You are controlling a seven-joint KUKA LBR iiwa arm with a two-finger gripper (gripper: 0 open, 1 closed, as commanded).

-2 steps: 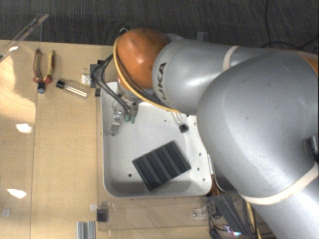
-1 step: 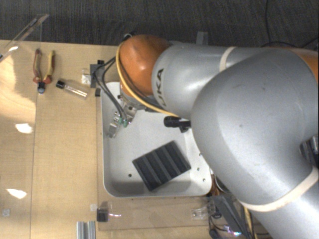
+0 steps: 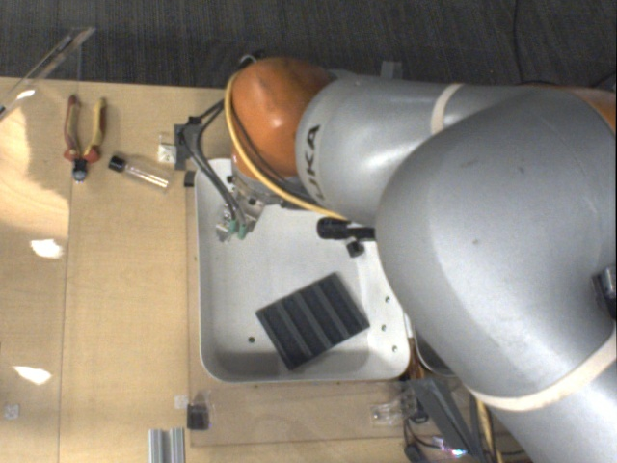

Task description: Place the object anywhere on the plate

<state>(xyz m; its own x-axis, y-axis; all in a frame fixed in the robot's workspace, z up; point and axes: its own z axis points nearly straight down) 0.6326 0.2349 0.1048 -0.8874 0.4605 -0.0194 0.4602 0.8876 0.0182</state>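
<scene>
Black ribbed block (image 3: 311, 321), rectangular, lies flat on the floor of the white bin (image 3: 236, 292), in the part nearer the camera. It is turned at a slant to the bin walls, with its ridges running along its length. Nothing touches it.

Claw (image 3: 234, 222) hangs over the far left part of the same bin, close to the left wall. The block sits toward the near right of the claw and well apart from it, with bare white bin floor between them. Claw state: cannot tell, since the wrist hardware is small and partly masked from this angle. Something pale green shows at its tip, unidentified.

Arm (image 3: 463, 210), grey, enters from the right and covers the right side of the bin and whatever is beyond it. The orange band (image 3: 275, 114) sits directly above the claw. A short black stub (image 3: 339, 229) projects from the arm over the bin's middle.

Tabletop (image 3: 116, 307), light wood, left of the bin:
- pliers (image 3: 83, 133) with red and orange handles, far left corner
- small clear vial (image 3: 141, 172) with a dark cap, lying between the pliers and the bin
- small black piece (image 3: 198, 416), just off the bin's near left corner
</scene>
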